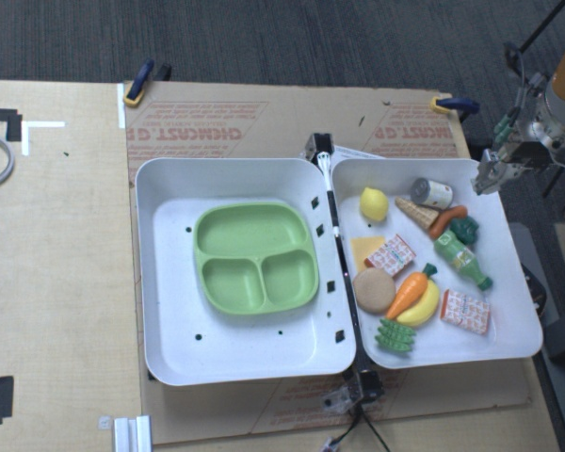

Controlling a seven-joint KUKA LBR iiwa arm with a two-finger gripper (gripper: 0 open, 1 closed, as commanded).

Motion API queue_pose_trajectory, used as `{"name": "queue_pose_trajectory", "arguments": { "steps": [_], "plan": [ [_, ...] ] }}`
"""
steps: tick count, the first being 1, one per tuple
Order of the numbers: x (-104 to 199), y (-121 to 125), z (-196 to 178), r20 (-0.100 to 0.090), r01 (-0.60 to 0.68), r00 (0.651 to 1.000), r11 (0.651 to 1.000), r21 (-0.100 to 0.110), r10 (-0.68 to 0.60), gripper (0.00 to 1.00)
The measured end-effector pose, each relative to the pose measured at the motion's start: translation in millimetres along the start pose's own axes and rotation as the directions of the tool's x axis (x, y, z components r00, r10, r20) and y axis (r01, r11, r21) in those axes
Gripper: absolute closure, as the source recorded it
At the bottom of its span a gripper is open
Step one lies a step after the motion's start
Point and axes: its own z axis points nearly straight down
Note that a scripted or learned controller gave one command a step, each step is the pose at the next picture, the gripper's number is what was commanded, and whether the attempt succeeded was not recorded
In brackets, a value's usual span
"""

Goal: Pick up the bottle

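Whether the jaws are spread or pressed together cannot be told: the gripper (pixel 491 173) is small and dark at the upper right corner of the right bin (pixel 520 252), over its rim. Nothing shows between them. Below and to the left of it, well apart, the green bottle (pixel 460 258) lies on its side on the right bin's floor, slanted, just under the carrot (pixel 448 219) with green leaves and above the pink wafer block (pixel 465 312). From the right edge the arm (pixel 552 121) reaches in, its wrist hanging above the bin corner. A green divided tray (pixel 256 258) sits in the left bin (pixel 160 290).
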Motion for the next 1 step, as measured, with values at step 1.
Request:
{"name": "queue_pose_trajectory", "arguments": {
  "steps": [1],
  "plan": [
    [19.6, -65.2, -29.6, -0.001, 0.049, 0.999, 0.999, 0.0, -0.049, 1.0]
  ]
}}
